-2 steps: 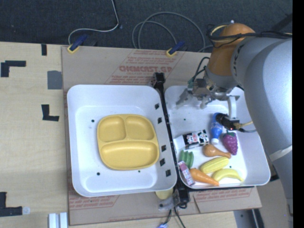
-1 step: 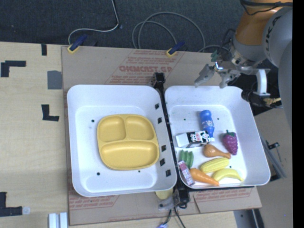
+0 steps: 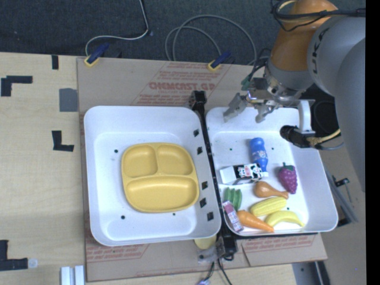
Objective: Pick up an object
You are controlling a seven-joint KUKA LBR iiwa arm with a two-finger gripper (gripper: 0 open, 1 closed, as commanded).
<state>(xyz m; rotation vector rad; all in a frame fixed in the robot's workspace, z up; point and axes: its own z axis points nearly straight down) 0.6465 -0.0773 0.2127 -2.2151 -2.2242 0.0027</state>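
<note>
Cardboard printed with faint red lettering — too blurred to read — covers the bench (image 3: 35, 159) under two shallow white plastic bins. One left bin (image 3: 101, 159) holds a single smooth yellow divided plate (image 3: 159, 177) with three compartments. One right bin (image 3: 314, 177) holds toy food: a small white carton (image 3: 240, 173) with black patches, green pods (image 3: 233, 197), an orange carrot (image 3: 254, 220), a blue bottle (image 3: 257, 152), a brown drumstick (image 3: 269, 189), a knobbly corn cob (image 3: 268, 206), a banana (image 3: 285, 218) and a purple grape bunch (image 3: 288, 178). Above that bin's far edge, the gripper (image 3: 246, 111) hangs with fingers spread apart — nothing between them.
</note>
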